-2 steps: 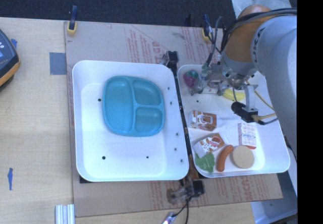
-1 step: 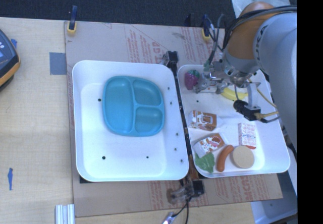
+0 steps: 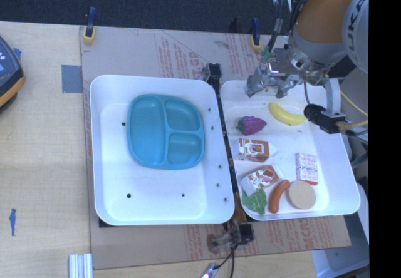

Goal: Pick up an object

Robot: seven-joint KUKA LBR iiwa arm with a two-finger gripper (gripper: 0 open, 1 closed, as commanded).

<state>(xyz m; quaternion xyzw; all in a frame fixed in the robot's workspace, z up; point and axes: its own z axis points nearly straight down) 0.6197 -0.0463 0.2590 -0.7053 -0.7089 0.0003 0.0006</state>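
Observation:
My gripper [image 3: 269, 87] hangs over the far edge of the right bin [image 3: 341, 164], its fingers spread open with nothing between them. Just right of it and slightly nearer lies a yellow banana [image 3: 287, 114]. A purple grape bunch [image 3: 251, 124] sits below the gripper. Further forward lie two small printed cartons [image 3: 253, 149] [image 3: 260, 178], a red-and-white packet [image 3: 307, 168], a green leaf [image 3: 254, 201], a sausage [image 3: 278, 196] and a tan round biscuit [image 3: 302, 195].
The left bin [image 3: 109, 195] holds a blue divided plate [image 3: 166, 131]. A black divider strip [image 3: 223, 139] runs between the bins. The arm's orange band [image 3: 329, 1] and cables [image 3: 326, 120] loom over the right bin's far right corner.

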